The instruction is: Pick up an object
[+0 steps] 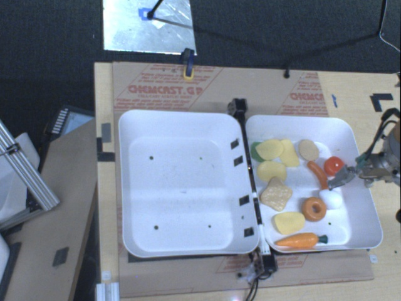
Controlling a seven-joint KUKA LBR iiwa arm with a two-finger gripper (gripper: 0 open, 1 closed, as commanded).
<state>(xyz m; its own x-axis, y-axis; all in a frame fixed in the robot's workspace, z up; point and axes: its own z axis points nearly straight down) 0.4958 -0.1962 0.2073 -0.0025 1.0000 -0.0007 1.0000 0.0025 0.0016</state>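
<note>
Gripper (341,179) hangs low at the right bin's (366,221) right side; whether it grasps anything, I cannot tell. Just left lie a red tomato (334,165), a white egg (333,199) and a donut (314,209), probably its targets, loosely scattered for picking.

Bench (351,86) under 2 white bins (182,187)
</note>
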